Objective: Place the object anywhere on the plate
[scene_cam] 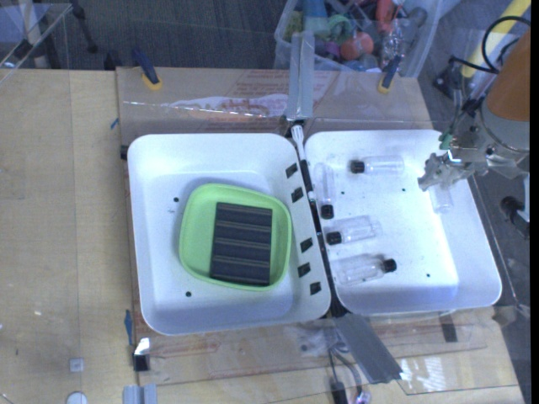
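Arm (514, 91) cut off by right edge, only orange band and wrist in frame. Tool (440, 175) small and blurred over right bin (472, 259); finger spacing unreadable. Clear bottles (362, 268) nearly vanish against white floor, outlines faint, only dark caps distinct. Crate of toys (358, 15) cut by top edge, contents a blurred jumble

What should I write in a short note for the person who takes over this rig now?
Claw: over the right bin's far right part; nothing seen between its fingers, and whether they are open is unclear.
Things: four clear bottles with black caps lie in the right bin, for example one and another. The green plate sits in the left bin and bears a dark ribbed block.
Done: no bottle on the plate.
Left: grasp one, place it.
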Tool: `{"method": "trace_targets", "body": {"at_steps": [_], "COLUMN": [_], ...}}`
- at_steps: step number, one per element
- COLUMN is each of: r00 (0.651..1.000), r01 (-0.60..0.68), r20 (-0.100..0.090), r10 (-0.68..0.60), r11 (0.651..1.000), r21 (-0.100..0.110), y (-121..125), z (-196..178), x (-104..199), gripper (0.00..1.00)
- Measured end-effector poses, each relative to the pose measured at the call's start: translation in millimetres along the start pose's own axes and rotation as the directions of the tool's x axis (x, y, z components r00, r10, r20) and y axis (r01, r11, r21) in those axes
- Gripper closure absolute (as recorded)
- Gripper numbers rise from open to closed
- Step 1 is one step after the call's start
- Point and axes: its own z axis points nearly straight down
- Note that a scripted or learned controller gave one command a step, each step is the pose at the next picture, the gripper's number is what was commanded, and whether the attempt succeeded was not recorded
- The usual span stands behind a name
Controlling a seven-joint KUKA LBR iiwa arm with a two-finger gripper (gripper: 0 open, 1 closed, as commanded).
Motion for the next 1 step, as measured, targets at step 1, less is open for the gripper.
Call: {"method": "trace_targets", "body": {"at_steps": [1], "r00": [1.0], "r01": [0.0], "r20": [0.0], "r10": [0.0], "r11": [1.0], "r21": [0.0], "y": [0.1], "z": [-0.2], "x": [0.1], "gripper": [0.0]}}
